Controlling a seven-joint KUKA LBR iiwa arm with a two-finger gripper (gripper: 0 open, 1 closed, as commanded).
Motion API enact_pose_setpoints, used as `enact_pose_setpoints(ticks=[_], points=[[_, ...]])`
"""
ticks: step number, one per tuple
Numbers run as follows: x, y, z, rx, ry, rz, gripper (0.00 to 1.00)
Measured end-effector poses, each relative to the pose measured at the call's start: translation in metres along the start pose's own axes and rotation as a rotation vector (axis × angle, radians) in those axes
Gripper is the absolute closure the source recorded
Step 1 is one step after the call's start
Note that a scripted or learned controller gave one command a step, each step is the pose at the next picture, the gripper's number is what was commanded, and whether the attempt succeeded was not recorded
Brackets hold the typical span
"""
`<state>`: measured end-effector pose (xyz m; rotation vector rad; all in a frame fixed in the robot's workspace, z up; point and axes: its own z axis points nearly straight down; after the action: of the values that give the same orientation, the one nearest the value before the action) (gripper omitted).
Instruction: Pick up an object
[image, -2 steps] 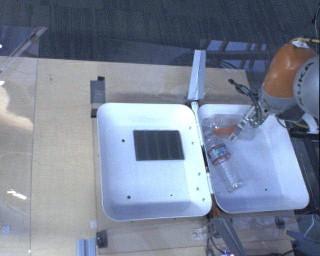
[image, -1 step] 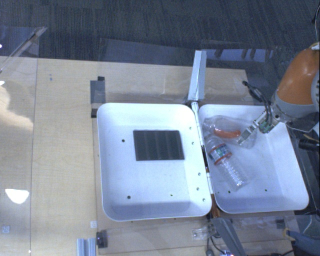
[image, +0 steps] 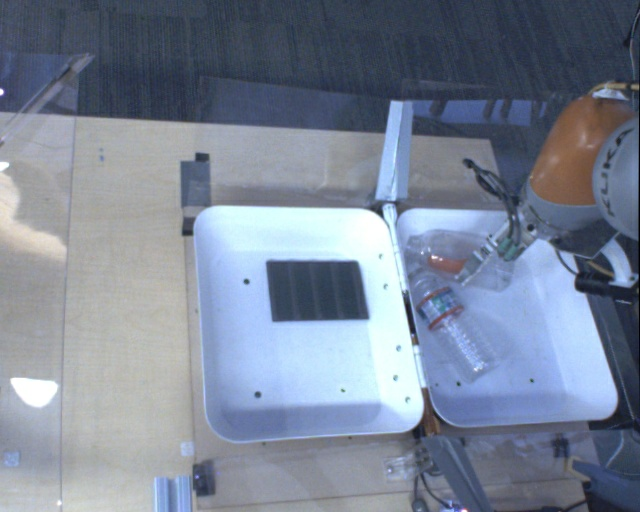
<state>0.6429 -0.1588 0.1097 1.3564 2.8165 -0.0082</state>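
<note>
One clear plastic bottle (image: 452, 322) in right bin (image: 560, 390), red-blue label unreadable, pincer (image: 497, 250) grip state unclear.

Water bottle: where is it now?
The water bottle lies in the right bin, near its left wall, beside a clear plastic container, below the pincer.
</note>
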Motion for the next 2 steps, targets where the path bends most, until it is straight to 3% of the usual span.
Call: enact_pose_setpoints(ticks=[1, 2], points=[[-0.001, 0.011, 0.002, 0.02, -0.003, -0.015, 0.0], [-0.022, 0.0, -0.056, 0.028, 0.028, 0.367, 0.0]])
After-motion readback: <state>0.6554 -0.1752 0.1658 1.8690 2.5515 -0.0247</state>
